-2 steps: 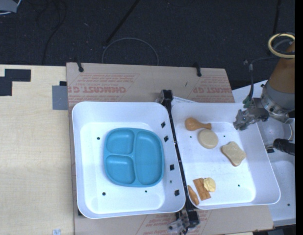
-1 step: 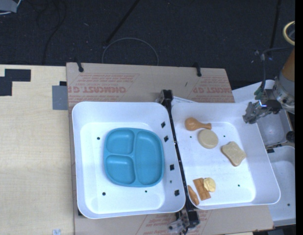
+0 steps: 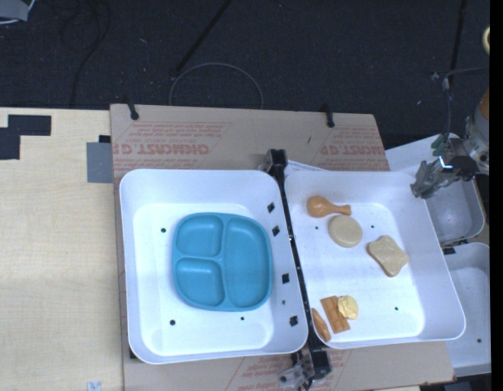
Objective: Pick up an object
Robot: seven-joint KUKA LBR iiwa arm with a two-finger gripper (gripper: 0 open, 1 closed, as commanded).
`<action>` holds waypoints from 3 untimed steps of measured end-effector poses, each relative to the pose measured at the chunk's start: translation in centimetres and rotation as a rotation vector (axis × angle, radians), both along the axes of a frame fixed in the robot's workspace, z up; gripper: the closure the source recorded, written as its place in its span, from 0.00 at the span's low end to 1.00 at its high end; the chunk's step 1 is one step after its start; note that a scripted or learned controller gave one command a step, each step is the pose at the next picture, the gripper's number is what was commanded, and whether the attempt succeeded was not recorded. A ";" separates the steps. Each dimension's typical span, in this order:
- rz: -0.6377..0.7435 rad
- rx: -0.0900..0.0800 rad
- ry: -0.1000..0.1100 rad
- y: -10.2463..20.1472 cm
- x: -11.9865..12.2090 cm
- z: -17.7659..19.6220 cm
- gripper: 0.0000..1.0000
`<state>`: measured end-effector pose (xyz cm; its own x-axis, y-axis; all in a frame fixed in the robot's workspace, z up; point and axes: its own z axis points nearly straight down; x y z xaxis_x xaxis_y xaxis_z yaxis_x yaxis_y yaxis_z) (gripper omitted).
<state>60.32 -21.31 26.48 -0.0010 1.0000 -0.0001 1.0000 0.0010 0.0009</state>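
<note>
Over at three o'clock, the gripper (image 3: 435, 177) is waiting outside the right bin (image 3: 435, 316); I cannot tell its state. Picking is not starting yet, so next it is needing to reach toward nine o'clock to the bread slice (image 3: 387, 255)

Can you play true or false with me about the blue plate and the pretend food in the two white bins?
1. The blue plate sits in the left bin. True.
2. The blue plate has pretend food on it. False: its sections are bare; the food lies in the right bin.
3. The drumstick lies nearer the back of the bin than the bread slice. True.
4. The end effector is holding the round biscuit. False: it is over by the right bin's far right corner, well apart from the biscuit, which lies on the bin floor.
5. All the food lies in one heap. False: the pieces are spread out, mostly apart.
</note>
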 end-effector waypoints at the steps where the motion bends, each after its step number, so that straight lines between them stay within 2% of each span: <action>1: 0.003 0.003 0.005 5.3 -0.6 -1.3 1.00; 3: 0.001 0.001 0.006 15.6 -0.8 -3.9 1.00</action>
